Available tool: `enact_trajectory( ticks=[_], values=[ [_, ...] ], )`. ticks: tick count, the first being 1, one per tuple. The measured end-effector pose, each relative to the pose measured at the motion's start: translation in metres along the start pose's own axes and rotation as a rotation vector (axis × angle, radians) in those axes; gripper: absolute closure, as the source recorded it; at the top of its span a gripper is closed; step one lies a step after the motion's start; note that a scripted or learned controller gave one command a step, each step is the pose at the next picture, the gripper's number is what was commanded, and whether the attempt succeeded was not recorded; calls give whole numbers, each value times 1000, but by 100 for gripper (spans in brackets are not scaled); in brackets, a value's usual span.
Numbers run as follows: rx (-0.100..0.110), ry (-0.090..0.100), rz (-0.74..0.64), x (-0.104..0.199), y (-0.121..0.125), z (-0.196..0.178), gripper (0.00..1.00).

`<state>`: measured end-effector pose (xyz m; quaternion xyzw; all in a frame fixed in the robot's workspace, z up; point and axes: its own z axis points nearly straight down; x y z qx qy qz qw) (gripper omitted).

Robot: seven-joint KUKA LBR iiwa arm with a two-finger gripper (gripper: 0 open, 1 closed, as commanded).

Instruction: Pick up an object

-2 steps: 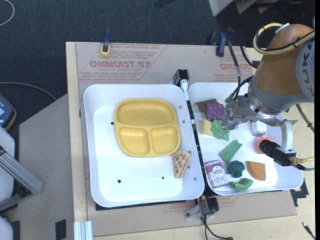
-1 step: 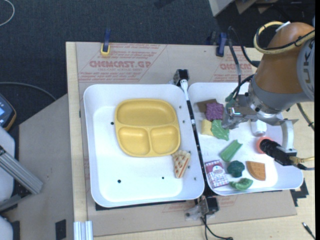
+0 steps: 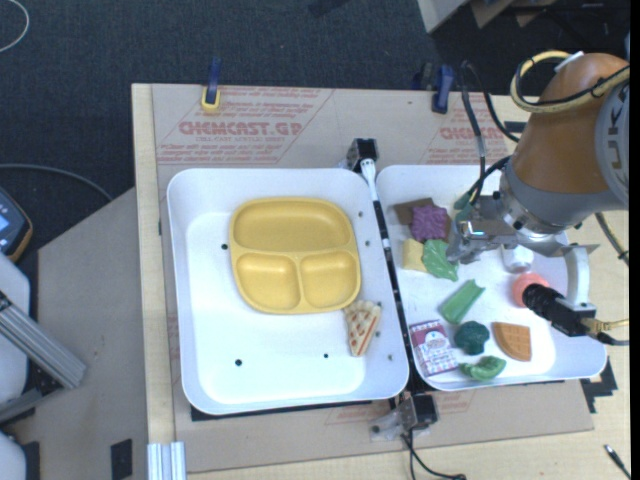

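My pincer hangs over the right bin; my wrist masks its tips, so I cannot tell its state. Light green piece just beside it, partly hidden. Purple lump near; green block and dark teal ball below. Left bin: yellow divided tray, waffle wedge.

- Two shallow white bins: left bin, right bin.
- One yellow three-compartment plastic plate.
- One waffle-patterned sandwich wedge.
- One purple lumpy toy.
- Four green items.
- One orange wedge.
- One red-and-white packet.
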<state>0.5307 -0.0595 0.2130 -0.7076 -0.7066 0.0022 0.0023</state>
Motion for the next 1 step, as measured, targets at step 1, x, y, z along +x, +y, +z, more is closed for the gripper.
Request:
enact_trajectory(
  ticks=[1],
  values=[
    [-6,-1,-1,-2,5,-4,100]
  ],
)
